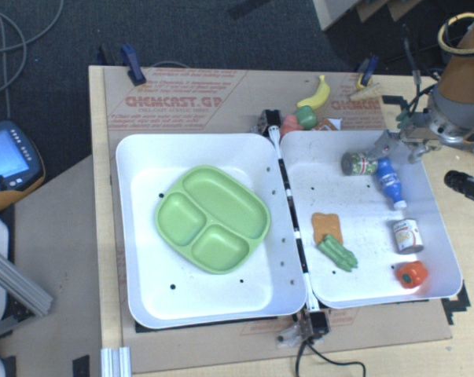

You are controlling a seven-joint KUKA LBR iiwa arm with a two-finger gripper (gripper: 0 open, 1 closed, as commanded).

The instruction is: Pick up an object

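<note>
Orange toy (411,274), small can (406,236), blue bottle (388,181) near arm (449,104).

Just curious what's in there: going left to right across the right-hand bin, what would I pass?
Orange cracker → green vegetable → grey can → blue bottle → small jar.

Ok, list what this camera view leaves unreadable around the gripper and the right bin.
- Gripper: in the camera view its fingers blur into the grey can and blue bottle; grasp and finger state unreadable.
- Arm: cut off by the right edge.
- Small jar: label too small to read.
- Banana and red-green toy behind the right bin: toy too small to identify.
</note>
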